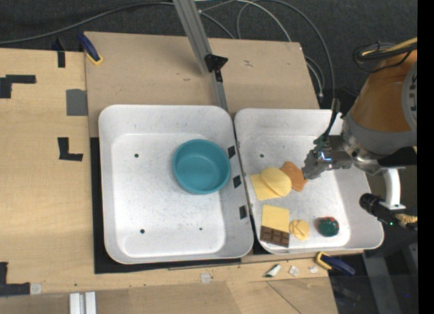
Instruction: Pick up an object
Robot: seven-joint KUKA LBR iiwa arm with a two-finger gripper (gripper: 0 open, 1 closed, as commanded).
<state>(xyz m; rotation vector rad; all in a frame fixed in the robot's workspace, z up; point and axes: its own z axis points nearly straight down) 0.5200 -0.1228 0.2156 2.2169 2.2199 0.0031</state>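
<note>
I'm seeing grey arm with orange band reaching in from right, two-finger gripper point(316, 168) hanging over right shallow white bin point(271, 124). Fingers too blurred, can't tell opening or whether holding anything. Orange rounded piece point(294, 175) lying just beside gripper tip, touching yellow bun-shaped piece point(272, 182). Below those I'm seeing yellow-and-brown flat block point(275, 225), small yellow lump point(299, 228), dark green-and-red round piece point(328, 226). Teal round bowl point(201, 166) sitting in left shallow white bin point(129, 204), near its right side.
</note>
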